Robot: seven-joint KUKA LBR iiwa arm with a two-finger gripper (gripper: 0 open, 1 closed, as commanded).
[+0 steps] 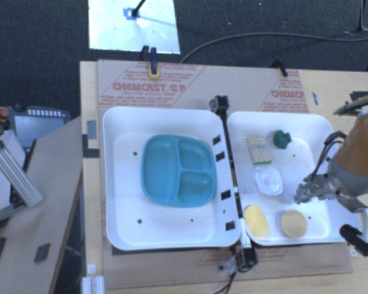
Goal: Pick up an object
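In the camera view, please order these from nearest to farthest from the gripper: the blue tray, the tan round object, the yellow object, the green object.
Measured from the gripper:
1. Tan round object, just below it in the right bin.
2. Yellow object and green object, too close to call.
3. Blue tray, in the left bin.

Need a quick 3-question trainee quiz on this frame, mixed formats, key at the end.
1. True or false: the blue tray lies in the left bin.
2. Which lies nearest the arm? A) green object B) tan disc C) yellow object
3. Fill in: the patterned sponge lies in the ___ bin.

Key: 1 true; 2 B; 3 right.
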